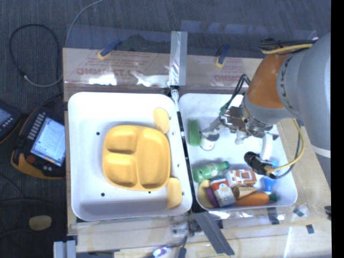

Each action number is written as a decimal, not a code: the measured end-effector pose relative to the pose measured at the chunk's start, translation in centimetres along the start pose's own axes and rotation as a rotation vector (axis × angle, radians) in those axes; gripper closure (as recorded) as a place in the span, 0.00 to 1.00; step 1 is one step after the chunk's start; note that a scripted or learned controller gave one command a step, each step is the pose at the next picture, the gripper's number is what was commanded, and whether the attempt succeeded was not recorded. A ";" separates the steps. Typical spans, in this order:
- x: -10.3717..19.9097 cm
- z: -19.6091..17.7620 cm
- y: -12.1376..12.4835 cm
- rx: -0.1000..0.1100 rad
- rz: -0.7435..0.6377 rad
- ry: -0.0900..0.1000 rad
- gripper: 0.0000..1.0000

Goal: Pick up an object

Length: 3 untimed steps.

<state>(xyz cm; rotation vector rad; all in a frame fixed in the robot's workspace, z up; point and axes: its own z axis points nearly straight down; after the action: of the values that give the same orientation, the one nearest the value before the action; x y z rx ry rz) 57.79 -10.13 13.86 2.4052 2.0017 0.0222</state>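
My gripper (228, 128) hangs low over the upper middle of the right bin (287, 195), and the arm comes in from the right. Just left of it a green oblong object (193, 131) lies along the bin's left wall, with a small pale round thing (208, 140) beside it. Below the gripper lie a green bottle (210, 170), a small printed carton (241, 177), a red can (221, 190), an orange carrot (251, 199) and a blue item (267, 184). Nothing shows in the gripper's grasp.
The left bin (86, 198) holds a yellow divided tray (136, 157) and two pale yellow lumps, one (161, 119) at the tray's upper right and one (173, 192) at its lower right. A ridge (183, 144) separates the bins.
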 end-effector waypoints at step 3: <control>1.3 -4.3 0.9 0.022 0.050 -0.007 0.00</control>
<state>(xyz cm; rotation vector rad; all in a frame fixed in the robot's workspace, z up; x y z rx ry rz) 58.80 -8.98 18.22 2.4649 1.9485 -0.0082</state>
